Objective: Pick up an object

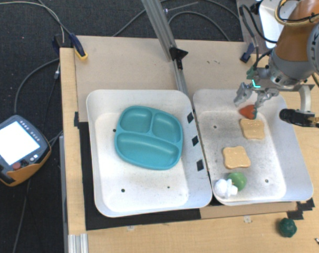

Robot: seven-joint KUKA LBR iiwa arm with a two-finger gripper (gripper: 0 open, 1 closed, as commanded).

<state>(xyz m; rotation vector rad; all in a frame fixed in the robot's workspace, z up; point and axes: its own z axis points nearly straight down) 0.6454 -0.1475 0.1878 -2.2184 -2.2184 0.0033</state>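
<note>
My gripper [250, 100] hangs over the far part of the right bin [286, 165], its two fingers spread open. A small red object [247, 111] lies on the bin floor just below the fingertips and is not clamped. Nearer the front in the same bin lie a tan biscuit-like piece [252, 129], a second tan piece [236, 157], and a green and white object [230, 184] at the front-left corner.
The left bin [109, 194] holds a teal divided plate [148, 137]. A slanted metal pole [159, 20] meets the bench between the bins at the back. A green ball [287, 226] lies on the bench, front right. A handheld pendant [14, 149] sits off the bench, left.
</note>
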